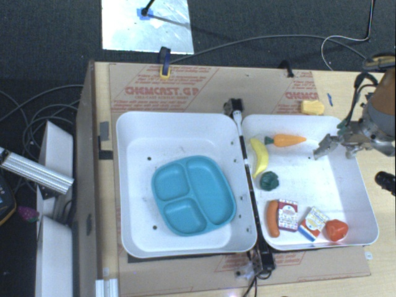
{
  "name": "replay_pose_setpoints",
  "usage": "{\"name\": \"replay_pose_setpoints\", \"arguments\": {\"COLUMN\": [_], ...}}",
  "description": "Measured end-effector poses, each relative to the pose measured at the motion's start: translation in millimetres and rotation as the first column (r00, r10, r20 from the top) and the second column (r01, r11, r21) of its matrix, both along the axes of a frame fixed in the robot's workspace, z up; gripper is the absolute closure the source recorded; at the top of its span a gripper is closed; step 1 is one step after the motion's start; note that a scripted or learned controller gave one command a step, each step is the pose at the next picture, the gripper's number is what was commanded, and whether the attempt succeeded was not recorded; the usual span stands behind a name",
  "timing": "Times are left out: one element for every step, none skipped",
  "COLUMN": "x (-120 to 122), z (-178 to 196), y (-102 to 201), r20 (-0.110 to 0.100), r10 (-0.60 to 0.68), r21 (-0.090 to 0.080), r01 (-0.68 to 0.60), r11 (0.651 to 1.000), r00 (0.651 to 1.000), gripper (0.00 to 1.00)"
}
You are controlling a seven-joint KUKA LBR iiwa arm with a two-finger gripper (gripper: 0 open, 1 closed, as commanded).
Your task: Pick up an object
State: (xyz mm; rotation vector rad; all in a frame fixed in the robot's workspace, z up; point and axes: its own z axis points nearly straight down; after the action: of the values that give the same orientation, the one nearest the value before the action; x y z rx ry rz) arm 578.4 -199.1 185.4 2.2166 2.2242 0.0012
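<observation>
You've got the gripper (337, 146) over the right bin's (365, 212) far right side, fingers spread apart w/ nothing between them. Carrot (289, 140) lies just left of it (banana (260, 156) beside that); blue tray (193, 194) sits in the left bin (133, 166).

On the board (204, 82) under my bins I read red print, "CHEMCAST GP", at about 11 o'clock from the left bin (133, 129). The same red print repeats at 12 o'clock above the right bin (365, 215), slanted and too broken for me to spell out. More red print lies on the board's near strip at 6 o'clock, unreadable. In the right bin, a small red carton (288, 216) and a white-and-blue box (313, 223) at 5 o'clock from the banana (260, 156) carry printed labels, too small to read.
</observation>
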Motion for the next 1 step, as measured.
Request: {"name": "replay_pose_setpoints", "arguments": {"x": [28.4], "z": [-81.0], "y": [83.2], "r20": [-0.002], "r10": [0.001], "r21": [0.003], "r01": [-0.001], "r11": [1.000], "r00": [1.000], "gripper": [0.00]}}
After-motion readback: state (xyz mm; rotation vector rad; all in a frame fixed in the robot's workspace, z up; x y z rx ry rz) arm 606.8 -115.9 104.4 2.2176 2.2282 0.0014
